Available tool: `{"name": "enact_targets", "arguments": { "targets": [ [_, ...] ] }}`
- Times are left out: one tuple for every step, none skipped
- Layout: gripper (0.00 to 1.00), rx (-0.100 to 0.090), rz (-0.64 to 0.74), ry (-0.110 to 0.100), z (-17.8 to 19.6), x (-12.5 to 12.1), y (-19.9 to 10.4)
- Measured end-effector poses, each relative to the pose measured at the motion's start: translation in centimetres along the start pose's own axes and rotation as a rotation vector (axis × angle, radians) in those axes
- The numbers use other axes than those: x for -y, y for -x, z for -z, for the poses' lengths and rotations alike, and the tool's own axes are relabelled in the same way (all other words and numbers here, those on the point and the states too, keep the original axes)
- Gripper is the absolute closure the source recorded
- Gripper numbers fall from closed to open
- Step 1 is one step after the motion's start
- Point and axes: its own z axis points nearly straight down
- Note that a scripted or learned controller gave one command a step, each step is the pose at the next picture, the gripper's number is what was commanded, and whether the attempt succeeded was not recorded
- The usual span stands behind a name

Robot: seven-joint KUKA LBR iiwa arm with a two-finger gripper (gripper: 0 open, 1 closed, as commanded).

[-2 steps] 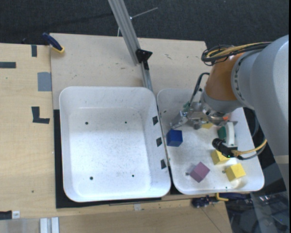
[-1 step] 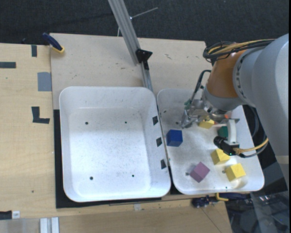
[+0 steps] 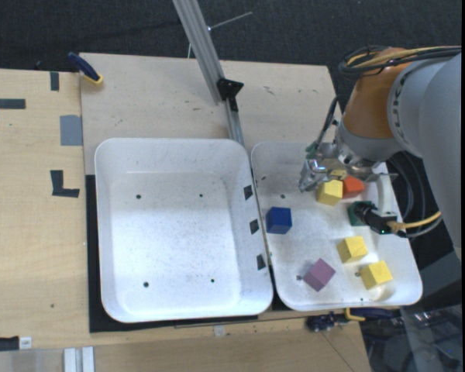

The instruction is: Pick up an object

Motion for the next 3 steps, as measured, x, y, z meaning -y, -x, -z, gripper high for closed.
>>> {"name": "enact_targets", "arguments": {
  "targets": [
    [1.00, 0.000, 0.001, 0.002, 5.9, 0.6, -0.5],
    [1.00, 0.001, 0.001, 0.003, 11.2, 0.4, -0.5],
    [1.00, -0.001, 0.005, -0.005, 9.6, -0.1, -5.7]
  ]
}}
